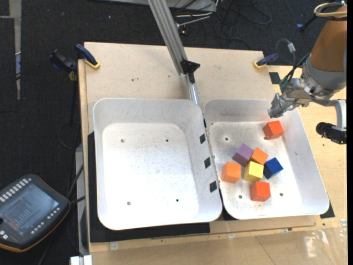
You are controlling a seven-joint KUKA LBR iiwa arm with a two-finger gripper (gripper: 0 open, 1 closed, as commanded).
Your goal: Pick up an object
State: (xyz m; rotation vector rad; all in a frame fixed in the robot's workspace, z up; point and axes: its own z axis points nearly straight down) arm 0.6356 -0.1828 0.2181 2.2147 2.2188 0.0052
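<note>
the worktop (143, 70) carried two white bins. the left bin (110, 120) had only dark specks on its floor. the right bin (309, 186) held six blocks: a lone orange-red block (273, 130) near the far rim, and a tight cluster of purple (242, 154), orange (259, 156), yellow (254, 171), blue (273, 167), orange (231, 172) and red (260, 191) ones. a pendant (27, 211) lay off the worktop's left. the gripper (277, 107) hung just above the lone block; whether its fingers were open or closed i could not tell.
</note>
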